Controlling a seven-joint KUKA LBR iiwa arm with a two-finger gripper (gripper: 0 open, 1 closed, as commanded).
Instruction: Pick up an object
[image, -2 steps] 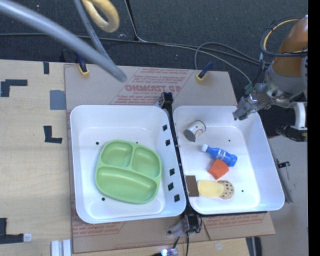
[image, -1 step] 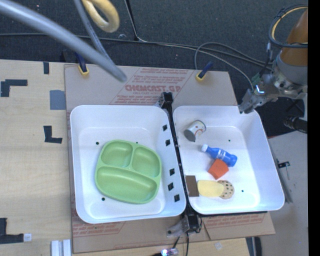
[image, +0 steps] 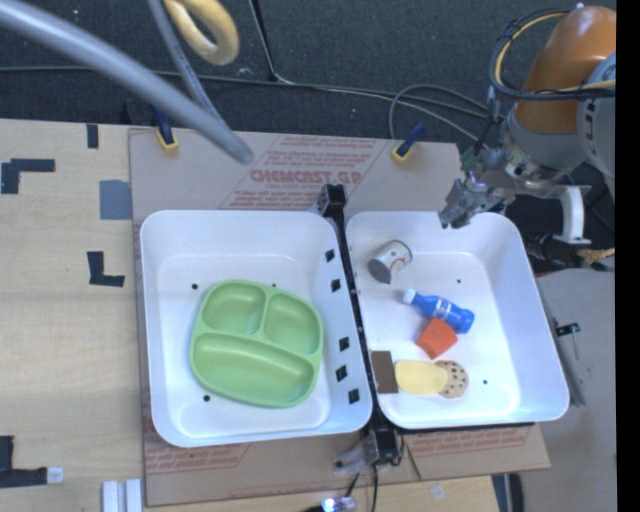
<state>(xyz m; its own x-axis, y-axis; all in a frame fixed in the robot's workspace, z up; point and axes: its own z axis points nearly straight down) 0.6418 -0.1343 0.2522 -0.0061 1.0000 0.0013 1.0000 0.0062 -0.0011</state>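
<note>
- Candidate objects are all seen in the right bin (image: 520, 330): a small grey-and-white cup (image: 389, 261) lying on its side near the bin's back-left part, a blue bottle (image: 440, 308) with a white cap lying slanted near the middle, an orange-red block (image: 437, 338) just in front of the bottle and touching or nearly touching it.
- Toward the front of that bin, a yellow piece (image: 420, 377) is laid flat, with a speckled cookie (image: 453, 379) against its right end and a brown rectangular piece (image: 382, 371) against its left end.
- Nothing is seen between the fingers of the tool (image: 462, 212); it is positioned over the back rim of the right bin, well apart from the objects. Finger spacing cannot be told; the tip is dark and small here.
- The arm (image: 560, 80) is seen entering from the upper right, orange band above the wrist.
- The left bin (image: 165, 300) is occupied by a green divided plate (image: 257, 342), lying flat, slightly rotated.
- Both bins are set side by side on a cardboard sheet (image: 300, 170) on the counter (image: 50, 330), joined by a black divider strip (image: 345, 300).
</note>
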